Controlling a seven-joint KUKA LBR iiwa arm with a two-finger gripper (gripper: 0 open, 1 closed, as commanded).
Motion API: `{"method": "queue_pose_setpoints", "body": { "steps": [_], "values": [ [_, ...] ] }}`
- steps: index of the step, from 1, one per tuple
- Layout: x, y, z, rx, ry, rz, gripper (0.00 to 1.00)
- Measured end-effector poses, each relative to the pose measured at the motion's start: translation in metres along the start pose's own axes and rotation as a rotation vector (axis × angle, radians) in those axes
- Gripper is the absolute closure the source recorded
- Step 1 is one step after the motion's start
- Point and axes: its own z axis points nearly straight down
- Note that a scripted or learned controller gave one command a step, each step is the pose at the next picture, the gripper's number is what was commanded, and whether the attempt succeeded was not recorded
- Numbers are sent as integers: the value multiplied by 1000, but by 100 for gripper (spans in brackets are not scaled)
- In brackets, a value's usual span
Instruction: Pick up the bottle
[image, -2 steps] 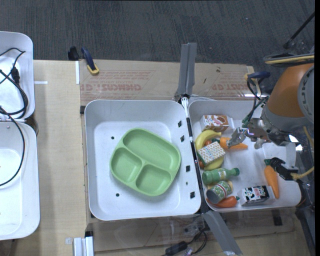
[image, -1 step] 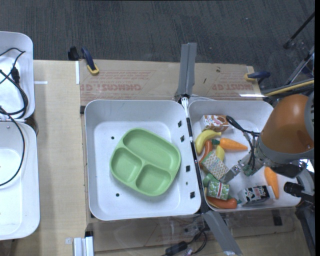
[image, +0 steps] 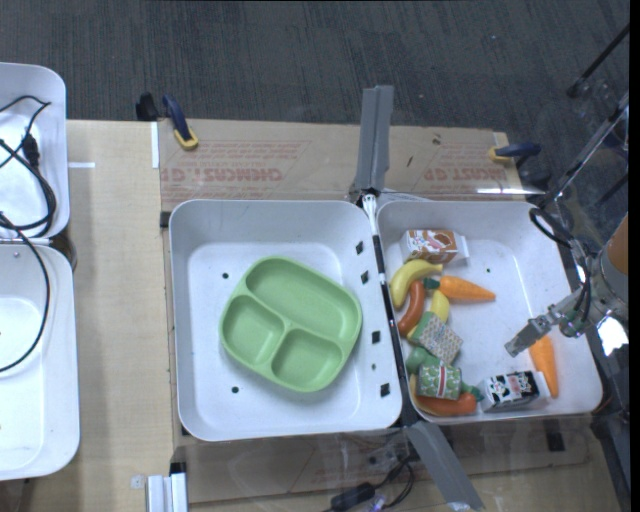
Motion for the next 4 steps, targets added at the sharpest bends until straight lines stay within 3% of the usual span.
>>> {"method": "queue_pose_setpoints", "body": {
  "steps": [1, 2, 3, 4],
  "values": [
    [-7, 72, 86, 0, 1, -59, 0],
    [79, 44, 84, 0, 2, -117, 0],
    [4, 63, -90, 0, 0, -217, 0],
    [59, 35, 64, -10, -10, -259, 0]
  ]
}}
